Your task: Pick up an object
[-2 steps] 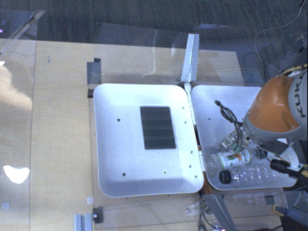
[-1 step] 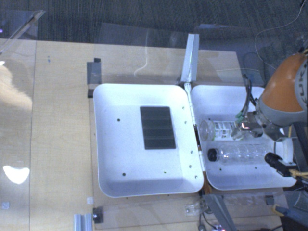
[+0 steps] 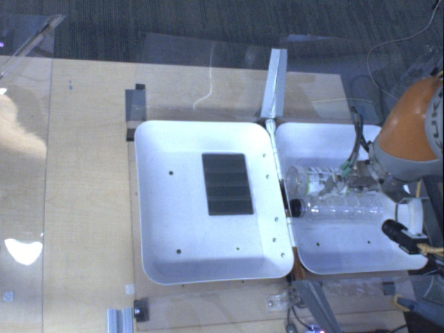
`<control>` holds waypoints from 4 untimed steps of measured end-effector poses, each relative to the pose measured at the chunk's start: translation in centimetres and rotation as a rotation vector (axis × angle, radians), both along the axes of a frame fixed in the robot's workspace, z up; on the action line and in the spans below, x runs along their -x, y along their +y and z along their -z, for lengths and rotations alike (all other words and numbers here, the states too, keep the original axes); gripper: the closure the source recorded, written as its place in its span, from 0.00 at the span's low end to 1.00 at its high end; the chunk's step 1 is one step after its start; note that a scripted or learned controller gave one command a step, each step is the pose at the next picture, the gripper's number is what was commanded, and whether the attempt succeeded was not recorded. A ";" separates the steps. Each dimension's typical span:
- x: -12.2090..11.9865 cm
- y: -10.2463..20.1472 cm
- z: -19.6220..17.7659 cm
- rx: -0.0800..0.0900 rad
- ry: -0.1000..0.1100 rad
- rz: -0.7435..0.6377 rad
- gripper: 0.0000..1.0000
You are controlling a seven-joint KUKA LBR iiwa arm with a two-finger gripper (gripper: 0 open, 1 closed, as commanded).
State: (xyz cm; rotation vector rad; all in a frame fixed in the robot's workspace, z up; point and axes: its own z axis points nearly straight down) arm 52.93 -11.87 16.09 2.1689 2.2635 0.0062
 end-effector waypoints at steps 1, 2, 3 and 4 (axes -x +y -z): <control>-4.6 1.8 7.1 0.000 -0.007 0.056 0.00; -9.3 2.0 7.2 -0.007 0.034 -0.173 0.00; -9.6 -8.1 1.5 0.001 0.000 0.099 0.00; -10.7 -6.0 7.0 0.010 0.057 -0.106 0.00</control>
